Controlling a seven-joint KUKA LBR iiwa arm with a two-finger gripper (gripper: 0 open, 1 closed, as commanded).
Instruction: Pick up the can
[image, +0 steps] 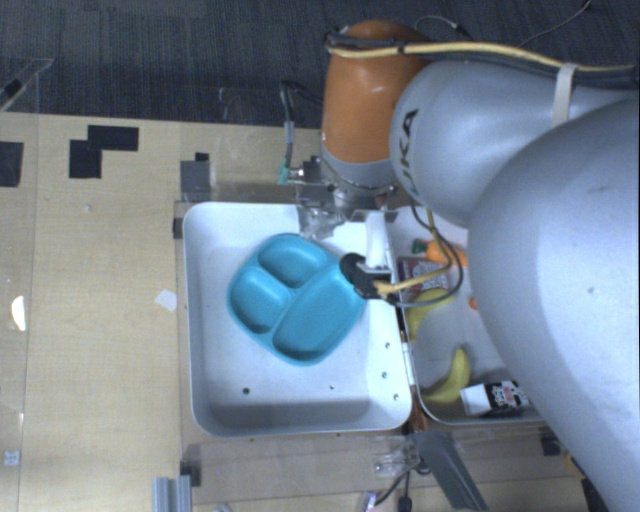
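Can (495, 397), judging by its dark body and white label, lay beside the banana (450, 372), well apart from the fingers (318, 218) and in the other bin. Whether the fingers were parted could not be told. The grasp and lift remained.

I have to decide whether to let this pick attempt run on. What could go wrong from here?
1. The gripper sits at the left bin's back edge beside the blue divided plate, so it may close on the plate or the rim.
2. No can is identifiable; the arm covers most of the right bin, where a banana and a dark-labelled item lie.
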